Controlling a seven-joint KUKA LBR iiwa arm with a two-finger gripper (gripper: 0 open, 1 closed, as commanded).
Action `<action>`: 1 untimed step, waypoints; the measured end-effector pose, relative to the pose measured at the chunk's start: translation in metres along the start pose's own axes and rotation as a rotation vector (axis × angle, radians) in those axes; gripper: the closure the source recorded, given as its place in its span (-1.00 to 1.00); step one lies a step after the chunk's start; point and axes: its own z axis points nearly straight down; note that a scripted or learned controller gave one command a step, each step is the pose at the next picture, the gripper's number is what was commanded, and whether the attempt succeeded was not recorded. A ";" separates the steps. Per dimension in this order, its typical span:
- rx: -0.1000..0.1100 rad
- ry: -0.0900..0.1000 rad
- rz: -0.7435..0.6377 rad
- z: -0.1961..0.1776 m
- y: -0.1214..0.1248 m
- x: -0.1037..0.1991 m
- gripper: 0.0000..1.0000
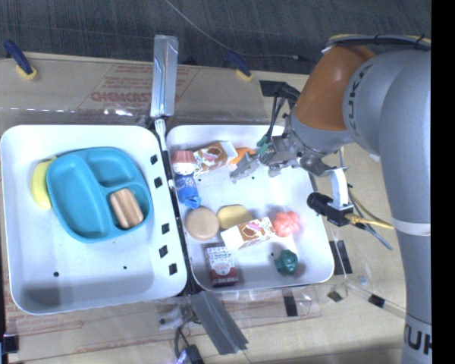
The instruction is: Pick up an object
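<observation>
Camera view: arm (379, 120) reaches in from the right, gripper (250, 165) low over the back of the right bin (318, 252), just beside the orange-and-white snack packet (212, 156) and a small orange piece (245, 155). The fingers look slightly parted with bare bin floor between them; nothing held as far as I can tell.

Step, as I read it: approach, pre-grasp. No pick yet. Nearest candidates are the packet and the orange piece at the back wall. Next move probably needs a short shift toward one of them, descent and close; the packet lies flat and near the wall, so finger clearance looks tight.

Other items in the right bin: blue crumpled wrapper (186, 188), round tan disc (202, 223), yellowish disc (233, 215), white snack box (248, 233), pink toy (287, 222), dark green toy (287, 262), dark red packet (221, 264).

Left bin (30, 279): blue divided tray (91, 188) holding a bread-roll-like item (126, 208), yellow thing (39, 184) tucked under its edge.

Writing: red print on the cardboard (121, 89) behind the bins, too blurred to read. Packet labels not legible.
</observation>
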 end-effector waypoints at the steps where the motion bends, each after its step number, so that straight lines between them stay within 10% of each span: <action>1: -0.007 -0.002 -0.055 -0.082 -0.029 0.021 -1.00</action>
